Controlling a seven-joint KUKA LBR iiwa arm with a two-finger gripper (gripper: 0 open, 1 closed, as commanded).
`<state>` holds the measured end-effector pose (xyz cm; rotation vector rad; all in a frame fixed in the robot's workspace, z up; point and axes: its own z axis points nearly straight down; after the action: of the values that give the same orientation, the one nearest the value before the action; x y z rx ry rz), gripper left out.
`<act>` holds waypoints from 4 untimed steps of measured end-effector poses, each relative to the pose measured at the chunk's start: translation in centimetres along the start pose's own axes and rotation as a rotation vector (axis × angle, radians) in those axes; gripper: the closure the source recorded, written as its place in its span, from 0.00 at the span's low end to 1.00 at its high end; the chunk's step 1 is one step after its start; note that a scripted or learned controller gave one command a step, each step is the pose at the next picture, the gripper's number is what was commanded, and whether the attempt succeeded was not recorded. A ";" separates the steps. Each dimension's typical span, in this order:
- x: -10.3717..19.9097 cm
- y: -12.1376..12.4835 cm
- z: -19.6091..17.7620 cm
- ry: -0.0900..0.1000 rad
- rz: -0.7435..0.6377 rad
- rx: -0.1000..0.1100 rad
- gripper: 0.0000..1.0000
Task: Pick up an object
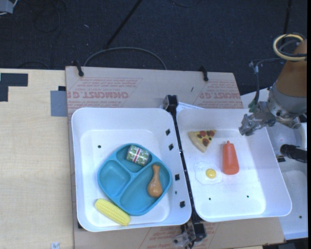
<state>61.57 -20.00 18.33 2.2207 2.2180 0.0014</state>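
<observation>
The right bin [259,201] holds a pizza slice [202,138], an orange-red bottle [229,158] and a fried egg [209,174]. In the left bin [88,128] lies a blue divided plate [114,183] bearing a small green can [137,155] and a chicken drumstick [155,181]; a corn cob [112,211] rests beside the plate near the front. My gripper [249,125] hovers at the right bin's far right corner, up and to the right of the bottle, with nothing seen between its fingers.
The arm [290,82] comes in from the right above the bin's edge. A black divider [177,165] runs between the two bins. Brown cardboard [145,90] lies behind them and a pale wooden bench top [26,165] stretches to the left.
</observation>
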 end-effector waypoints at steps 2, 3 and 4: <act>-0.3 0.9 -8.9 0.000 -0.003 -0.001 1.00; 4.1 0.5 -7.4 0.003 -0.005 0.007 1.00; 9.1 -1.0 -6.1 0.004 -0.005 0.008 1.00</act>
<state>60.61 -10.91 24.42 2.2211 2.2301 -0.0033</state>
